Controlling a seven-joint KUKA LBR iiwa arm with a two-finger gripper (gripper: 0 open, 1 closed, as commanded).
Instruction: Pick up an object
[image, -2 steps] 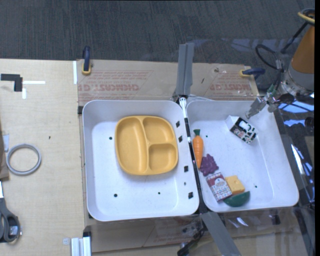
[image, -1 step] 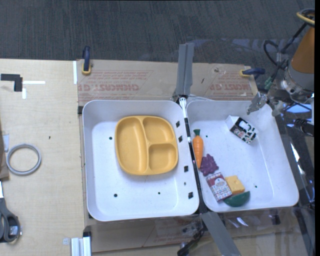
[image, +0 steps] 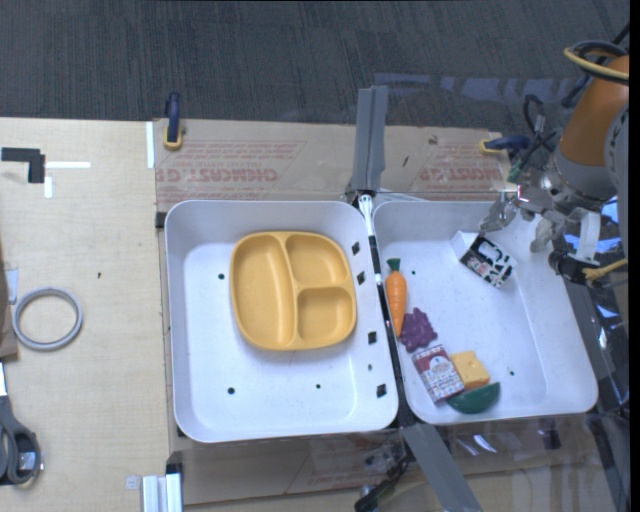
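Note:
My gripper (image: 522, 226) hangs over the back of the right bin (image: 560, 340), below the arm's orange band, and its two fingers stand apart with nothing between them. Just below and left of it a small white and black box (image: 486, 261) lies tilted on the bin floor, apart from the fingers. Along the bin's left side lie an orange carrot (image: 396, 293) and a bunch of purple grapes (image: 417, 328). Nearer the front are a red carton (image: 437, 373), a yellow block (image: 469, 369) and a green piece (image: 476, 399), packed close together.
A yellow divided plate (image: 293, 290) lies in the left bin (image: 200, 380). On the bench to the left are a grey ring (image: 45, 318) and scissors (image: 18, 452). Clamps and cables sit behind the right bin near the arm.

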